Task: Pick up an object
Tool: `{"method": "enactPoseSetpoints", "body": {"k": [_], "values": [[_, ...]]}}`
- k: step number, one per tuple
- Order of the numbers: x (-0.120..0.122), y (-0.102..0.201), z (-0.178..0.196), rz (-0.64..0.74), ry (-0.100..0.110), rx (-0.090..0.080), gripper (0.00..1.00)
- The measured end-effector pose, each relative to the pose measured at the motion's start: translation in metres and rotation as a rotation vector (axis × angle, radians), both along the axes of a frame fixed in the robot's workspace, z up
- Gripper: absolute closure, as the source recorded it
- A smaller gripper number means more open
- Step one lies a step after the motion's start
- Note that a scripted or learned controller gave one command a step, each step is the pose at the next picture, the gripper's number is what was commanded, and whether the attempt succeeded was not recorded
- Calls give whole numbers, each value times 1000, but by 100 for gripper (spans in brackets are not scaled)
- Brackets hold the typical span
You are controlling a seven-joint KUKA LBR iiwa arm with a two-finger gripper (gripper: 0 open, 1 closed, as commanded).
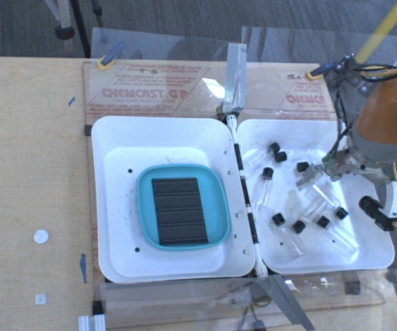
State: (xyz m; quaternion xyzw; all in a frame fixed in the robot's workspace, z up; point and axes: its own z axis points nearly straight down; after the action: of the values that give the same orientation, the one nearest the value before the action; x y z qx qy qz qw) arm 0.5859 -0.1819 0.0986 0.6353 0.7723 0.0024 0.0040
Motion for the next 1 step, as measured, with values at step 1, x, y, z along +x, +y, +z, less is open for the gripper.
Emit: {"method": "enactPoseSetpoints", "body": {"k": [1], "values": [[3,42,-11,54,5,0,0]]}}
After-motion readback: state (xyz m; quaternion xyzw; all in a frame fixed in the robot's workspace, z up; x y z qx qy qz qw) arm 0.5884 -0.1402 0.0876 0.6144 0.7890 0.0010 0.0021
